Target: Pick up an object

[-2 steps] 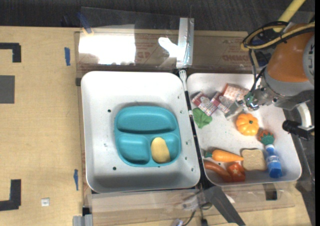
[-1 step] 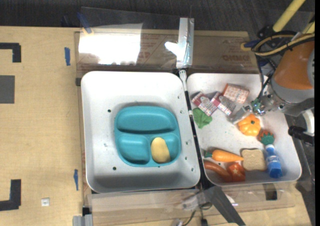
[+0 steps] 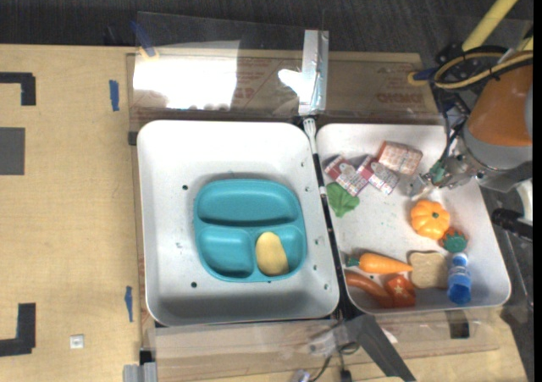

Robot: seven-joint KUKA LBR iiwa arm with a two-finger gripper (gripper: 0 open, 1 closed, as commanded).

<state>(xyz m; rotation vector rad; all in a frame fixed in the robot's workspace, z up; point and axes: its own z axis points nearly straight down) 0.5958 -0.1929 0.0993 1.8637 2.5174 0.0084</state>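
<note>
- While the arm [image 3: 500, 118] is hanging over the right bin [image 3: 495, 228], finger state: can't tell.
- Tan bench [image 3: 63, 202] is carrying both bins; clear sheet [image 3: 220, 75] is glaring behind.

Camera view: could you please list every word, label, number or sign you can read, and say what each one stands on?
No text here can be read with confidence.
Cardboard sheet behind the bins: faint reddish print, too blurred to read.
Pink-and-white packets in the right bin: printed patterns, too small to read.
Blue bottle in the same bin: no legible label.
Small white tag on the bench: a dark mark, too small to read.
</note>
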